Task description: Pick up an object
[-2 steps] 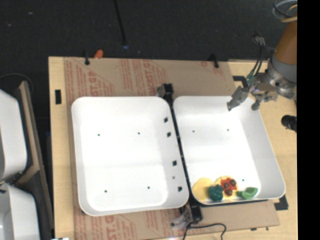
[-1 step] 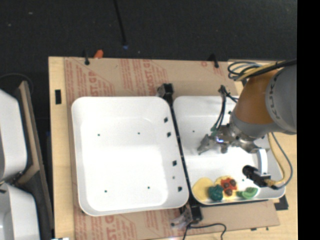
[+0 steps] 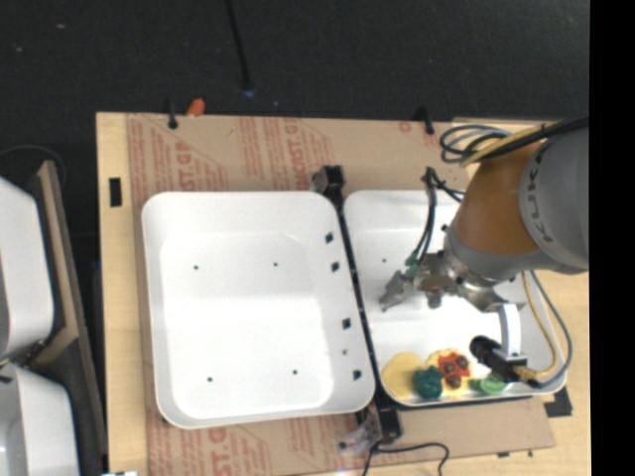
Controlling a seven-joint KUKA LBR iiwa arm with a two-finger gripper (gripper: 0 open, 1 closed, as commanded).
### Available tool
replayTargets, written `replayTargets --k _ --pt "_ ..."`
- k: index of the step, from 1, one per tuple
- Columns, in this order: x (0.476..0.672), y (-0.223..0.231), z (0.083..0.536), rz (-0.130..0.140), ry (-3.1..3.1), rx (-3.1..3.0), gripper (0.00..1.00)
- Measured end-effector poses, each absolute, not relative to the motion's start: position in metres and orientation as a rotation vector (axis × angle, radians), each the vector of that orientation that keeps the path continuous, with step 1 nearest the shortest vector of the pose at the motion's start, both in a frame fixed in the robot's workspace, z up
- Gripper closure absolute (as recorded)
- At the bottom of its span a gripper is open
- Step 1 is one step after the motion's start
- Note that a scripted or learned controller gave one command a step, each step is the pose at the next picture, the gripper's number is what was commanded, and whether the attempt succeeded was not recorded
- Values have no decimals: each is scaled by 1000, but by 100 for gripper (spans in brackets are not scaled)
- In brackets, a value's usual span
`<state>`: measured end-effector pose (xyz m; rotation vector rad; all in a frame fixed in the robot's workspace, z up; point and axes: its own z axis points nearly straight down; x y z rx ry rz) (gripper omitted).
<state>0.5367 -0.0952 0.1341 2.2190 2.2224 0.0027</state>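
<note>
Hovering over the middle of the right shallow white plastic bin [image 3: 369, 228], metal 2-finger gripper [image 3: 397, 291] with jaws apart and nothing between, well apart from the small coloured toys [image 3: 444, 372] crowded into the near corner, probably poised for descent.

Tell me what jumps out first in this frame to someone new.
The grey arm with its orange band reaches in from the right, its gripper over the middle of the right white bin. A small cluster of colourful objects sits at that bin's near edge: a pale yellow round piece, a teal lumpy toy and a red item. The left white bin lies beside it.
</note>
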Motion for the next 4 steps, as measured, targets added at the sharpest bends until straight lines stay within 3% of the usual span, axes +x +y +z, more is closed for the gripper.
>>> replayTargets --k 1,2,3,4 --pt "528 -99 214 7 2217 2218 0" --pt "553 -142 144 -6 2220 2227 0" --pt "535 -126 213 6 2218 2217 0" --pt "524 -128 96 -8 2225 2228 0"
